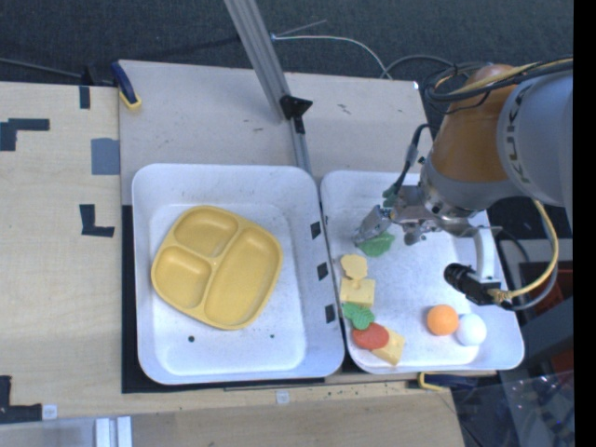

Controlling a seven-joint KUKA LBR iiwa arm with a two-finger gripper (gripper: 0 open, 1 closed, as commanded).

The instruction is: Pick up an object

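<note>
Hand [392, 230] low in right bin [419, 194], fingers spread just above green piece [377, 245], partly covering it; wrist hides bin's far wall.

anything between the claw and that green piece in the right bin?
Nothing visible. The claw sits directly over the green piece near the right bin's left side. The nearest other item, a yellow piece, lies apart below it in the view, not in the path.
</note>
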